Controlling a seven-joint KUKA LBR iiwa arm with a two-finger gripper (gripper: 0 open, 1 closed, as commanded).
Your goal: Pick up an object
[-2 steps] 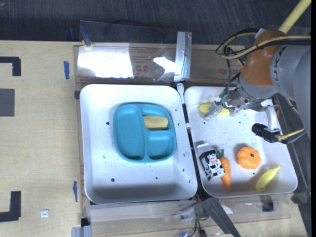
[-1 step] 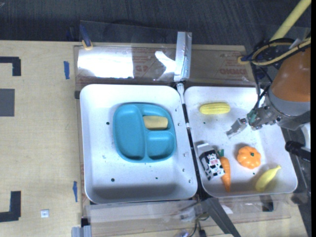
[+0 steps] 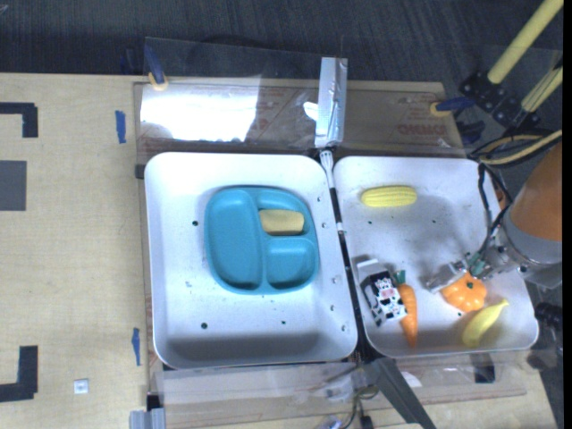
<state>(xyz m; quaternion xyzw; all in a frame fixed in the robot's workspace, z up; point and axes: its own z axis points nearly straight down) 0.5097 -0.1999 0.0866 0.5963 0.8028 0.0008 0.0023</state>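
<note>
The grey arm with its orange band (image 3: 543, 206) reaches in from the right over the right-hand shallow white bin (image 3: 429, 226); its jaws (image 3: 466, 271) sit low in the bin's lower right part, just above and touching or nearly touching a small orange rounded toy fruit (image 3: 465, 295); how far the jaws are parted cannot be told, and nothing is seen clearly held between them. Just below that fruit lies a yellow lemon-shaped toy (image 3: 483, 323), against the bin's lower right corner; an orange toy carrot (image 3: 408, 311) lies further left, beside a small black-and-white cow-patterned toy (image 3: 382, 295); a yellow toy corn cob (image 3: 389, 197) lies well apart near the bin's upper edge. The left-hand white bin (image 3: 179, 239) holds a blue divided plastic plate (image 3: 237, 239) with a pale yellow block (image 3: 282, 222) in its upper right compartment. Both bins rest on the light wooden desk (image 3: 63, 239).
</note>
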